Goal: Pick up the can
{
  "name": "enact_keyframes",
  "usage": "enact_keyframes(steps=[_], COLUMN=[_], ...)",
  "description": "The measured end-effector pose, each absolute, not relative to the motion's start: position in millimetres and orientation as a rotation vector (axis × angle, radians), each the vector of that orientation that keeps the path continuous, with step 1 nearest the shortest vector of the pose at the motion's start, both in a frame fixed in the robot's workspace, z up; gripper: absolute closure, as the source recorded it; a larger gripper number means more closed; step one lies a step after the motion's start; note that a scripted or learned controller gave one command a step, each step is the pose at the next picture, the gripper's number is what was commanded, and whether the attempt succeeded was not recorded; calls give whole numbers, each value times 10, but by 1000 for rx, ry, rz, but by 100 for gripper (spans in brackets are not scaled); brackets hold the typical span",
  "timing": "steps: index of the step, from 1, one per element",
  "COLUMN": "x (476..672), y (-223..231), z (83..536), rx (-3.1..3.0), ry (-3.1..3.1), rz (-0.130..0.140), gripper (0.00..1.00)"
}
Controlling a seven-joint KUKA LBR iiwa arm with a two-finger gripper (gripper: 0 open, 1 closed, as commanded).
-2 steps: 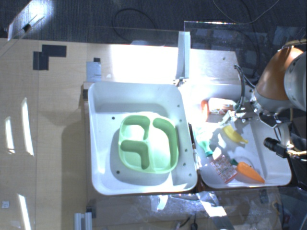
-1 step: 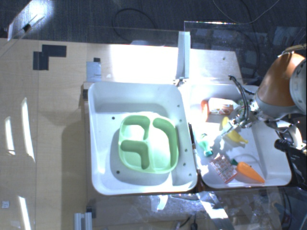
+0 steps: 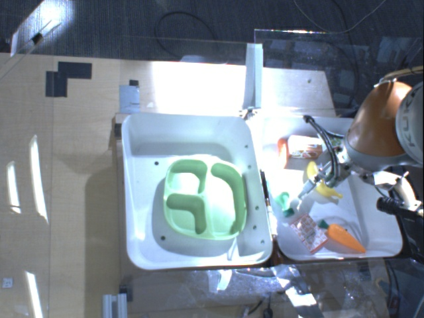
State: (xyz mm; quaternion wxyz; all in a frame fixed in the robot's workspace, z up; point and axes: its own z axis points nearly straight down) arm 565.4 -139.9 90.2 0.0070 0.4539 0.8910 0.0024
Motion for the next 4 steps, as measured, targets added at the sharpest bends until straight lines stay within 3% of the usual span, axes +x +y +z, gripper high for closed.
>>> enact_keyframes(steps=[1, 2, 3, 4], x=[6071, 5997, 6008, 6386], y=[-1501, -1668, -1560, -1648], z=[1101, 901, 897, 888], rx=[1598, 918, 1196, 1447], ry=[2693, 2991, 2892, 2783], rz=[6, 3, 5, 1], gripper=[0, 0, 0, 0])
